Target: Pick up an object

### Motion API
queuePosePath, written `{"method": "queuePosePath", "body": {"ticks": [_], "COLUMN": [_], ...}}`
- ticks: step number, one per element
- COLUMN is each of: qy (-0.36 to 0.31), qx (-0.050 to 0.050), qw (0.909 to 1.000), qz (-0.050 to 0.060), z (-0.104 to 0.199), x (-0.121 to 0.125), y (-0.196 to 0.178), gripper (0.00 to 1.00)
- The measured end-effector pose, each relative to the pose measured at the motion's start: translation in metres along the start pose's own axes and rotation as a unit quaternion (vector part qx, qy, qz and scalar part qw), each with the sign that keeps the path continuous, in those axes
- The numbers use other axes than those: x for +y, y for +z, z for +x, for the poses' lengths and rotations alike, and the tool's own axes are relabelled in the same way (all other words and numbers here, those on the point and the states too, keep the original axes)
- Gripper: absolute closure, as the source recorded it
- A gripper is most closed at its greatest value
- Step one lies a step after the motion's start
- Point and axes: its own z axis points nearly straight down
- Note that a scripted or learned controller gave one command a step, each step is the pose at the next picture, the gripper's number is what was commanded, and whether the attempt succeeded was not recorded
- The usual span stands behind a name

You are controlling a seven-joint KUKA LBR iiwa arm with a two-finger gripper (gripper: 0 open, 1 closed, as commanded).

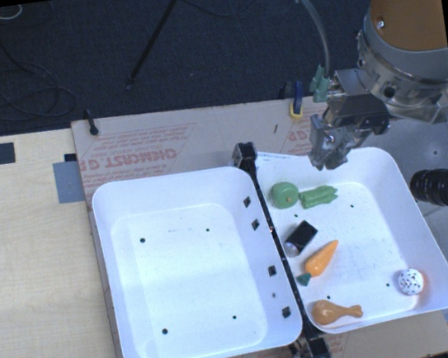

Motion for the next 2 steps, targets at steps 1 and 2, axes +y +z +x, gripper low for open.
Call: {"method": "queuePosePath", "body": {"ticks": [1, 2], "qy": [0.001, 0.001], "qx": [-0.001, -0.001], "qw": [1.0000, 1.0000], "qz": [0.001, 0.002], "z": [0.041, 0.080], "x": [0.000, 0.000], "y": [-0.024, -0.022], "gripper": [1.00, 1.00]}}
